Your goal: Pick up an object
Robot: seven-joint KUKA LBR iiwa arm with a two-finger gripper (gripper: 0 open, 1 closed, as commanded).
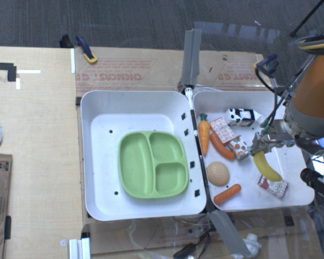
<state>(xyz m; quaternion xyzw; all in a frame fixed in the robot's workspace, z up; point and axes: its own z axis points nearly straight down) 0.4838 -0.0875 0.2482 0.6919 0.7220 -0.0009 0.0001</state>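
Curved yellow banana [266,167]: right white bin [297,196], long axis diagonal, upper-left tip to lower-right end; upper tip directly beneath the two-finger gripper [258,148], touching or nearly so; whether the fingers pinch it cannot be told; small red-and-white carton [273,186] just below.

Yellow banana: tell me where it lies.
The yellow banana lies in the right white bin, toward its right side, just below the gripper and above a small red-and-white carton.
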